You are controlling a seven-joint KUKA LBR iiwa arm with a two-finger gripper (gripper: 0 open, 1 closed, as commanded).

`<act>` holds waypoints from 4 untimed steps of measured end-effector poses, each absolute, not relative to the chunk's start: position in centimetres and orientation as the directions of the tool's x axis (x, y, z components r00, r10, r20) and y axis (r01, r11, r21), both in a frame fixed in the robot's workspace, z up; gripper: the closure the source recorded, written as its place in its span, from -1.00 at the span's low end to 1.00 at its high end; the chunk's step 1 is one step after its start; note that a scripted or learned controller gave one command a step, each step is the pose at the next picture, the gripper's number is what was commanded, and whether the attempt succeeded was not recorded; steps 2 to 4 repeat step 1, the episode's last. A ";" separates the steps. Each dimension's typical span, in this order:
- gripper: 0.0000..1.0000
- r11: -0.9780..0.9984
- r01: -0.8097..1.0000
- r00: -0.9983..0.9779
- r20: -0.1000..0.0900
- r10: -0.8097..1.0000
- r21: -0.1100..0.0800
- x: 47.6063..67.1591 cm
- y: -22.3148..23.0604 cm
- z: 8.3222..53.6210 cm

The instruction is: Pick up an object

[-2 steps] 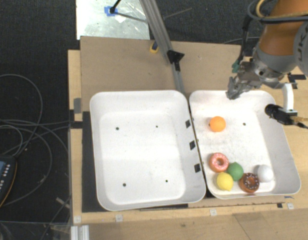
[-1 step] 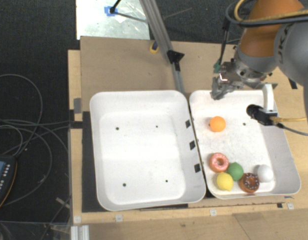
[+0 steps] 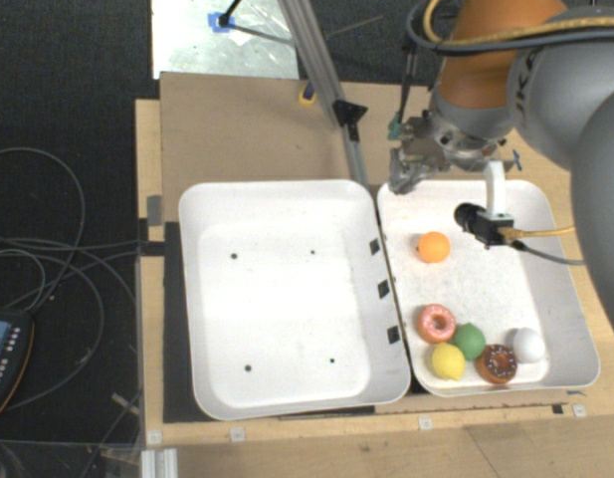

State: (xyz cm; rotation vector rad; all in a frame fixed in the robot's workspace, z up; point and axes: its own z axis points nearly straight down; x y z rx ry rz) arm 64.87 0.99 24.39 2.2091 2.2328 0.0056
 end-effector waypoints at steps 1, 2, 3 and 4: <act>1.00 0.010 1.000 -0.010 0.002 1.000 0.001 64.8 5.8 23.2; 1.00 0.010 1.000 -0.010 0.002 1.000 0.001 64.8 5.8 23.2; 1.00 0.010 1.000 -0.010 0.002 1.000 0.001 64.8 5.8 23.2; 1.00 0.010 1.000 -0.010 0.002 1.000 0.001 64.8 5.8 23.2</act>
